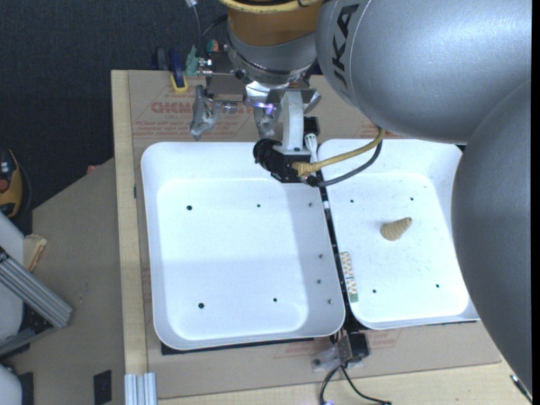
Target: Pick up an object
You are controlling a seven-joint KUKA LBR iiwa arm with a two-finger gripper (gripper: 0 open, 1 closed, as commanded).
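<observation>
A small tan, cone-shaped object point(396, 227) lies in the right bin point(439, 298), a little right of its middle. My gripper point(233, 123) hangs over the back edge of the left bin point(169, 310), far to the left of and behind the object. Its two fingers point(201, 118) stand well apart, so it is open with nothing between them. The grey arm with its orange band fills the top and right of the view and hides the right bin's far right side.
A black cable and connector point(283, 163) hang from the wrist over the ridge between the bins. The bins rest on a brown board point(135, 226). Metal framing point(34, 294) lies off the bench at the lower left.
</observation>
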